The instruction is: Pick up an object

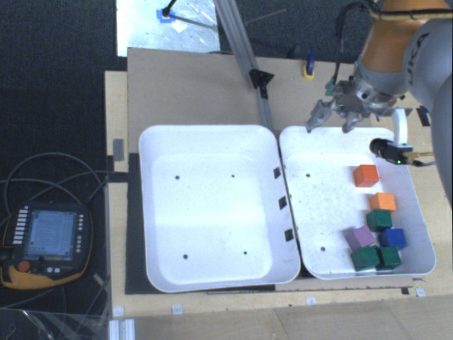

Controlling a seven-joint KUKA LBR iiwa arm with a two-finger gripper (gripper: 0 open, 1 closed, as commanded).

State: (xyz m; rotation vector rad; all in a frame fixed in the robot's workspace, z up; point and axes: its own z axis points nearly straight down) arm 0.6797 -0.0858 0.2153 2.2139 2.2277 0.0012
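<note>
Fingers: two fingertips [312,125] are seen spread apart, with nothing between them
Gripper: the gripper [331,124] is held above the far rim of the right bin [333,269], near its far left corner, and no block is touched
Arm: the grey arm with the orange band [396,23] is brought in from the right, over the bench beyond the bins
Progress: nothing is judged to have been picked up yet; approach, descent, closing and lifting are all left
Objects: the blocks are gathered along the right side of the right bin, well apart from the gripper; an orange-red block [365,175] lies alone, nearest to it
Cluster: an orange block [383,202], a purple block [360,236], a blue block [393,238] and green blocks [376,258] are packed touching, close to the near right wall
Open room: the left and middle of the right bin floor are bare, so a free path is offered to the lone block
Edges: little room is judged to be left for fingers between the cluster and the bin wall
Left bin: the left bin [152,190] lies just beside the right one, their rims meeting
</note>
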